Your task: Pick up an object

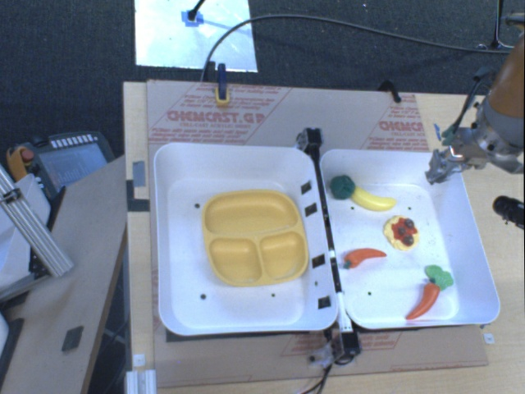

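Fingers (437, 171) hang at the far right corner of the right bin (480, 257), pointing down and toward the left, over the bin's far rim; whether they are spread or closed I cannot tell at this size, and nothing shows between them. Behind them the wrist is a pale metal block, and the arm (504, 109) rises from it to the right, its orange band showing at the right edge of the view. The arm comes in from the right and bends down at the wrist, so the fingers sit above the bin wall and well apart from the toys inside.

Inside the right bin, a green round toy (342, 186) lies near the far left corner, with a yellow banana (373, 199) just beside it on its right. A small round pastry with red topping (402, 231) lies near the middle. A red pepper (363, 257) lies left of centre, close to the divider between the bins. A carrot with green leaves (430, 292) lies toward the near right corner, tilted.

The left bin (176, 220) holds a yellow compartment tray (254, 236), lying flat near its middle. Both bins rest side by side on a cardboard sheet (279, 109) on the table (90, 245).
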Tool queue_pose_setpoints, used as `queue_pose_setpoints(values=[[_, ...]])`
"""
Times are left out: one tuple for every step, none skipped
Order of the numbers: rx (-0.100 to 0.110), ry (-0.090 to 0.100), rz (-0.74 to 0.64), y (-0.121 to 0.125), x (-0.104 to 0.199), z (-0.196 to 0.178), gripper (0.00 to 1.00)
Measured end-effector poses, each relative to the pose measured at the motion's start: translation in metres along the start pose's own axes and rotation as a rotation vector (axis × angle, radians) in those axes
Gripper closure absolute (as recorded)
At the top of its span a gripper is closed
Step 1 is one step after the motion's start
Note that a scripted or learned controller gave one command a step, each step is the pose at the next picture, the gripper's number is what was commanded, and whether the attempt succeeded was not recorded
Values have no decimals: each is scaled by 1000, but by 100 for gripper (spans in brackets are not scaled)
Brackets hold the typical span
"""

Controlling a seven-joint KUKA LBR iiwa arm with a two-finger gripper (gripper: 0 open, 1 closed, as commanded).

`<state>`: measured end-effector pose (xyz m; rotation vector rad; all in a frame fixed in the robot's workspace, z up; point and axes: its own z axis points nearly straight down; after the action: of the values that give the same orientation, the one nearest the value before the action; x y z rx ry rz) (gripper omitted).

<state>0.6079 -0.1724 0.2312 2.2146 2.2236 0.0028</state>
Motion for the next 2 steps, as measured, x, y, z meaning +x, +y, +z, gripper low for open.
queue_pose_setpoints(values=[[2, 2, -4, -6, 61, -6, 100], [1, 1, -2, -4, 114, 4, 100]])
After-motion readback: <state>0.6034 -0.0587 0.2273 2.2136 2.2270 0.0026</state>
